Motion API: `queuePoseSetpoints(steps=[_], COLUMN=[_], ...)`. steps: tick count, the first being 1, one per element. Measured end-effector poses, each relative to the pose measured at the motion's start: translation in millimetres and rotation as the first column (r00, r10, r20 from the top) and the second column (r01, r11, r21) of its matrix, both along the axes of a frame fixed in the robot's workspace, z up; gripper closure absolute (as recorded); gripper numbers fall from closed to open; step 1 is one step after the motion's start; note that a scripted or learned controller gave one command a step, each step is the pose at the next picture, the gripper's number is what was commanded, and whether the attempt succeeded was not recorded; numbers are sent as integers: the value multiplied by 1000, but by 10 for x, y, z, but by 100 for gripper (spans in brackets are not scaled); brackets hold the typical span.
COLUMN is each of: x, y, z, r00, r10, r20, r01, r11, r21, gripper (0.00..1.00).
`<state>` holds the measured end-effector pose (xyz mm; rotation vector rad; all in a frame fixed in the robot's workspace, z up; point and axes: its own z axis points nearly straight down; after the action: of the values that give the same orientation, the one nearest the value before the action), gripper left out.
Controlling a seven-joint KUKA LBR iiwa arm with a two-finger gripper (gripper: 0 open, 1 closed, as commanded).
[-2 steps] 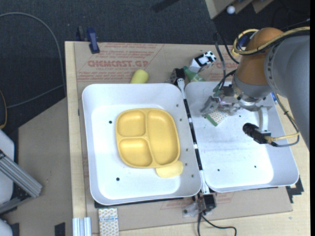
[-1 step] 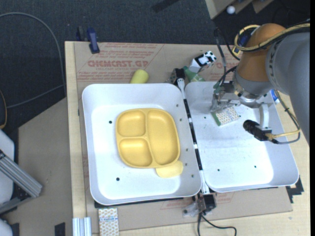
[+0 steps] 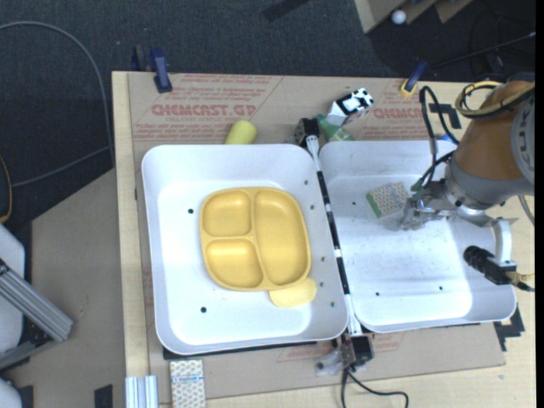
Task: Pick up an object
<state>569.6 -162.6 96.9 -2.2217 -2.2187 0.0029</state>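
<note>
The two-finger gripper (image 3: 414, 213) is low in the right white bin (image 3: 408, 304), just beside the small green patterned flat square (image 3: 388, 199). Whether it is open or closed, I cannot tell. Risk here: that thin piece lies flat, so a grab could slide over it and come up with nothing.

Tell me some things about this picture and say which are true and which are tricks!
1. The yellow tray with three sections sits in the left bin. True.
2. The pincer is over the left bin. False: it is over the right bin.
3. A small green patterned square lies in the right bin, just left of the pincer. True.
4. The yellow tray is flipped on its side. False: it lies flat.
5. A yellow thing rests on the cardboard behind the left bin. True.
</note>
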Motion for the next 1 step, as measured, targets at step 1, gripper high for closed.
queuePoseSetpoints(steps=[1], x=[-324], y=[573], z=[752], r00=[1000], r10=[2], r20=[3], r01=[-2], r11=[1000], r21=[1], gripper=[100])
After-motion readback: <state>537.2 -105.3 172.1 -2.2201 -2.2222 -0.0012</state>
